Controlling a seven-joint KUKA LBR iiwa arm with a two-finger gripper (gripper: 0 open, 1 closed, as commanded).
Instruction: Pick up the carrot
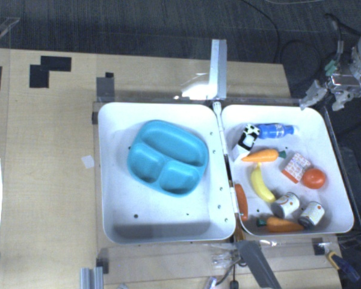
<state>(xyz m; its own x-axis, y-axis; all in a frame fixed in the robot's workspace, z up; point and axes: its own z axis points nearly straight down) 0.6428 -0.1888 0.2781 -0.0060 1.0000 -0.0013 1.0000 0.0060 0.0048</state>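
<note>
One carrot [262, 156] waits untouched.
Our gripper [332, 91] hovers at two o'clock outside the bin [331, 161]; its grasp we cannot tell.

We see the grey arm's two-finger gripper [320, 95] partly cut off by the right edge, its fingers too small and blurred to judge, and the small boxed packet [296, 167] in the right white bin [340, 161] carries print we cannot read.
</note>
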